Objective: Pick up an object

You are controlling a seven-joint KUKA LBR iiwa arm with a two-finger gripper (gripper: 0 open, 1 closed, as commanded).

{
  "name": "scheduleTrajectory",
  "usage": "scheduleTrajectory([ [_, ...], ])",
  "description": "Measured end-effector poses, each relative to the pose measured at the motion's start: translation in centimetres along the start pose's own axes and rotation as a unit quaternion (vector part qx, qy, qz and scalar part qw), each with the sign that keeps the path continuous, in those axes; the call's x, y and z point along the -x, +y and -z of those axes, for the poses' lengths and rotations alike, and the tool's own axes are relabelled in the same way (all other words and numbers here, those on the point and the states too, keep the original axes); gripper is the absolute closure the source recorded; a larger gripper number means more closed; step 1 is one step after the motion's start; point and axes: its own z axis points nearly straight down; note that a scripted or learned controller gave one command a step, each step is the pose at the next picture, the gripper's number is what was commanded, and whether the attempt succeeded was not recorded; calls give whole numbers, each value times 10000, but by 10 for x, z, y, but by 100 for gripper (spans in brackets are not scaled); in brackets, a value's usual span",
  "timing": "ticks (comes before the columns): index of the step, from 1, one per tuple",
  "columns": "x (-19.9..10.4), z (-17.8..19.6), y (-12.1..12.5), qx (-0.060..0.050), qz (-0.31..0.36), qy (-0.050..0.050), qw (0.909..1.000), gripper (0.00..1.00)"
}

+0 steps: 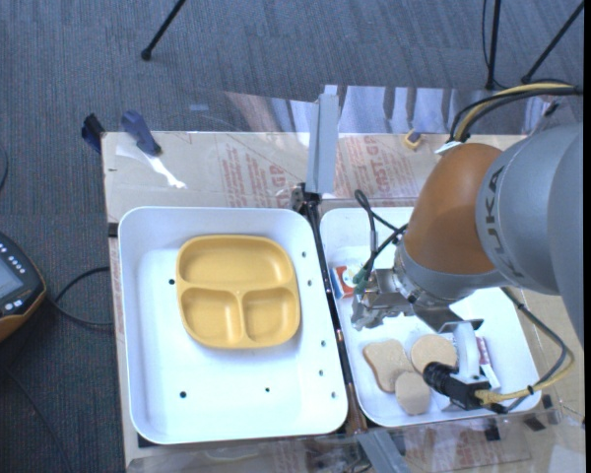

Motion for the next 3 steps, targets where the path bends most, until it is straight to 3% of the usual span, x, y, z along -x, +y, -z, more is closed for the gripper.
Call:
scheduleTrajectory([
  [1,3,-3,-2,-40,-23,-15,10000,0],
  [2,105,-83,-33,-69,-86,-18,9999,0],
  [3,102,-73,-32,-70,-67,1,10000,100],
])
